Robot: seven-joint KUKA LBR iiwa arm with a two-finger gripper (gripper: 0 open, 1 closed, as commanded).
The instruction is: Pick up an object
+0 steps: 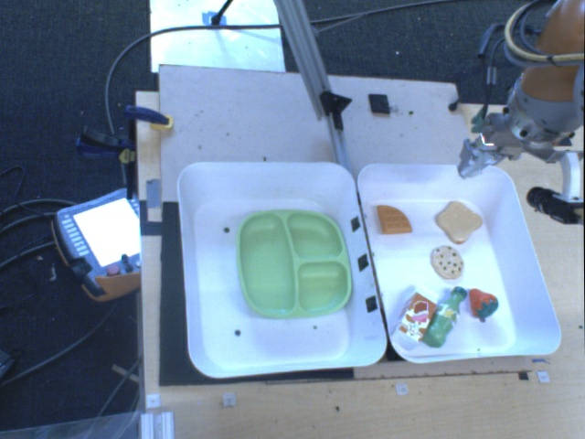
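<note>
Presently the gripper [473, 161] is hanging at the far right corner of the right bin [526, 210], over its rim, below the arm's orange band [556, 80]; whether it is wide or narrow cannot be told at this size and angle, and nothing is showing between its tips.

Relation governing the coming move, as a judgement: every candidate is lying nearward and slightly leftward of the gripper, inside the right bin. The bread slice [458, 220] is sitting nearest, just down-frame of the gripper, so a short descent toward the viewer is looking like the least travel. With one arm, no choice of side is arising.

Contents of the right bin, counted:
- Bread slice, pale, one; roughly square, no marked long axis.
- Orange wedge [394, 219], one; lying left of the bread, near the divide between bins.
- Cookie [447, 262], round and speckled, one; sitting just nearward of the bread.
- Strawberry [483, 305], red with green, one; resting toward the near right.
- Green bottle [443, 318], one; its long axis is running diagonally, cap toward the far right, touching or overlapping the next item.
- Red-and-white packet [416, 316], one; lying at the bottle's left.

Contents of the left bin [206, 218]:
- Green divided plate [294, 263], one, with three compartments.

Total: two bins on the surface [247, 108], six small objects, one plate.
</note>
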